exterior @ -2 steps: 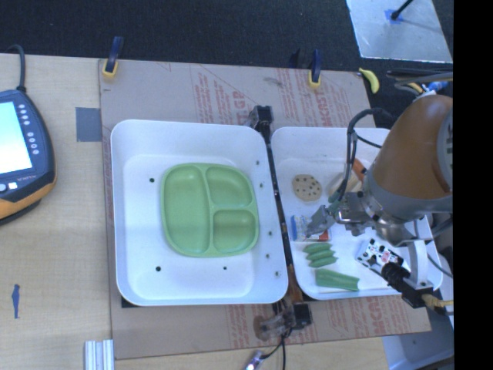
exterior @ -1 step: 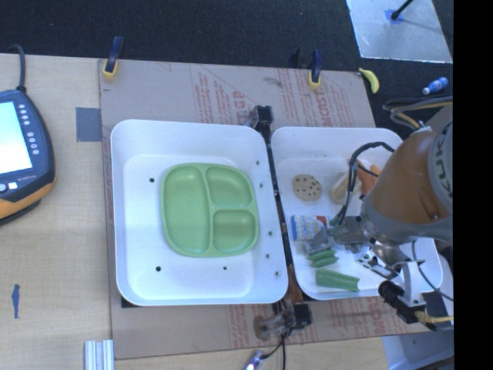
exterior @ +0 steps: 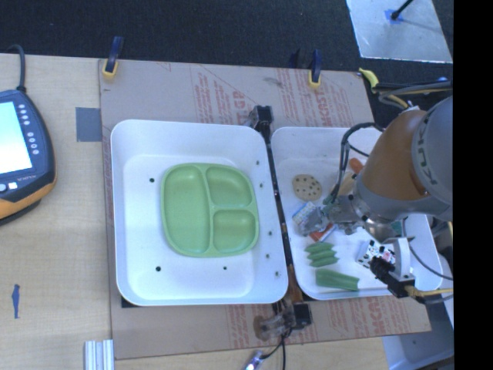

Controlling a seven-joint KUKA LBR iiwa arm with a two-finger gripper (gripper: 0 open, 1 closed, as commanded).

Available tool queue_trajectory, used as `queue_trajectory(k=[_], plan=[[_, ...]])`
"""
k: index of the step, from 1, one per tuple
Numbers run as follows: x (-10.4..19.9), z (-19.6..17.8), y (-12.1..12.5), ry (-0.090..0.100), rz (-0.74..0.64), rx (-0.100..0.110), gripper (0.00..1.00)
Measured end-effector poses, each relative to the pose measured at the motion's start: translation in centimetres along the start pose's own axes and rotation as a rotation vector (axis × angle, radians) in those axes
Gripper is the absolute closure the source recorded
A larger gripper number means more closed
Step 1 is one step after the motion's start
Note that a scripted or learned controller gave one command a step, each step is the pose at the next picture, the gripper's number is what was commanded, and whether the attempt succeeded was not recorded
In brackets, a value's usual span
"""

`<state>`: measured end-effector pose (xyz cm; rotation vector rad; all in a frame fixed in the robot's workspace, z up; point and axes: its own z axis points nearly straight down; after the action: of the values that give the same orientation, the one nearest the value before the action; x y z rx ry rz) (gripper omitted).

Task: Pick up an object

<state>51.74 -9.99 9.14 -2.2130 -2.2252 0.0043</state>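
Note:
The right bin (exterior: 286, 206) holds several small objects. A round brown cookie (exterior: 306, 185) lies near its left wall. Below it sit a crumpled grey and blue item (exterior: 310, 219), a ridged green piece (exterior: 321, 252) and a longer green piece (exterior: 336, 280). A white and black item (exterior: 377, 256) lies to the right of the green pieces. My gripper (exterior: 336, 214) hangs low over the bin's middle, just right of the grey and blue item, mostly hidden under the orange wrist band (exterior: 389, 168). An orange object (exterior: 354, 165) peeks out behind the arm.
The left bin (exterior: 131, 206) holds a green divided plate (exterior: 209, 209). A teach pendant (exterior: 19, 153) lies on the bench at far left. Clamps (exterior: 112, 58) hold the cardboard base at the back. Cables run around the arm at the right.

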Motion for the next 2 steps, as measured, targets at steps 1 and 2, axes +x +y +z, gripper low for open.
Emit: queue_trajectory(k=[1, 2], plan=[[0.6, 0.0, 3.5, 0.001, 0.001, -0.001, 0.00], [-1.0, -0.1, 10.4, 0.000, 0.000, -0.002, 0.00]])
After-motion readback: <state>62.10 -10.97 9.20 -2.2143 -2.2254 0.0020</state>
